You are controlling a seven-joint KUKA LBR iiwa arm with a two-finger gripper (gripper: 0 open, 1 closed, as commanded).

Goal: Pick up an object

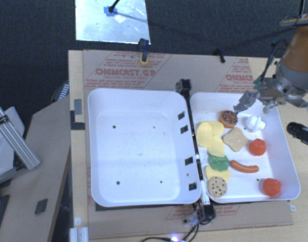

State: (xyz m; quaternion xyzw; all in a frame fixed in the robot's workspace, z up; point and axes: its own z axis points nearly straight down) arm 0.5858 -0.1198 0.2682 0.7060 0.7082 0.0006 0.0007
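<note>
On the tan surface (53,135) we see two white bins; toy foods fill the right bin (290,178). The hand (254,101) hangs over its far edge, above the donut (228,118); we cannot tell its grip.

- A dark floor (33,34) surrounds the wooden bench (75,150) on its far and left sides.
- Beyond the bench's far edge, a shiny metal sheet (112,14) lies on the floor.
- Left of the bench stands a slanted aluminium rail (12,135).
- Printed cardboard (124,69) covers the benchtop.
</note>
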